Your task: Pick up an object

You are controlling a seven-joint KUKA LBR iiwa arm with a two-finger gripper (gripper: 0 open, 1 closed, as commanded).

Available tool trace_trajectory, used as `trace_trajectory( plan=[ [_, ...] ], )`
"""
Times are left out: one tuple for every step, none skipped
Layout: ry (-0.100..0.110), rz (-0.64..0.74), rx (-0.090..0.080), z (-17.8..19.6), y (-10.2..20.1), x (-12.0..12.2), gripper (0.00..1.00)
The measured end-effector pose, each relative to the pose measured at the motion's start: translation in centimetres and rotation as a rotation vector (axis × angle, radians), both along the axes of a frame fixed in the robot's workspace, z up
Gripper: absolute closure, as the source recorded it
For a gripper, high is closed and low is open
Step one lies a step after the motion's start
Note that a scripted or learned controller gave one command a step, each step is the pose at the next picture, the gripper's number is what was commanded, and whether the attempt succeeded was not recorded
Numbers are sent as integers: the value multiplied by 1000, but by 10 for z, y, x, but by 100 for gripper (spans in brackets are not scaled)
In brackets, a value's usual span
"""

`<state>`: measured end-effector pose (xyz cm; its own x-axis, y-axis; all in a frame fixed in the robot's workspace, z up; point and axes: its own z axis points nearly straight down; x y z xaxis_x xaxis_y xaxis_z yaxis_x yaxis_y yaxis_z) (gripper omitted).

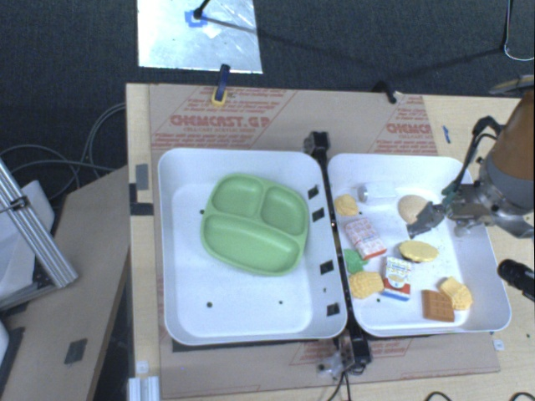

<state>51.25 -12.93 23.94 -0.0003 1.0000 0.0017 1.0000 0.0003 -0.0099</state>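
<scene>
Yellow disc (pixel 418 251) lies in the right bin (pixel 393 174), near the gripper (pixel 425 218), at its 6 o'clock. Whether the gripper is released or clenched cannot be told. It should be centred over the disc and lowered clear of the tan bun (pixel 410 205) at 11 o'clock.

The grey arm (pixel 510 170) runs out of the camera view at the right edge, its upper length cut off. Its gripper (pixel 423 218) overlaps a tan round piece (pixel 409 205) in the right bin (pixel 486 309), covering that piece's lower right side. A green scrap (pixel 354 262) lies partly under a pink checked packet (pixel 364 236). A small grey item (pixel 364 193) near the bin's back wall is too small to identify. The print on a little carton (pixel 397 274) is unreadable. The top edge cuts a silver sheet (pixel 196 23).
</scene>
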Motion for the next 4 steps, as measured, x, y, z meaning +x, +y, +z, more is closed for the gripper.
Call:
trace_trajectory(
  plan=[
    [-11, 3, -2, 6, 0, 2, 0],
    [-8, 0, -1, -42, -4, -6, 0],
    [-6, 1, 0, -104, 0, -9, 0],
    [-12, 0, 2, -153, 1, -7, 0]
  ],
)
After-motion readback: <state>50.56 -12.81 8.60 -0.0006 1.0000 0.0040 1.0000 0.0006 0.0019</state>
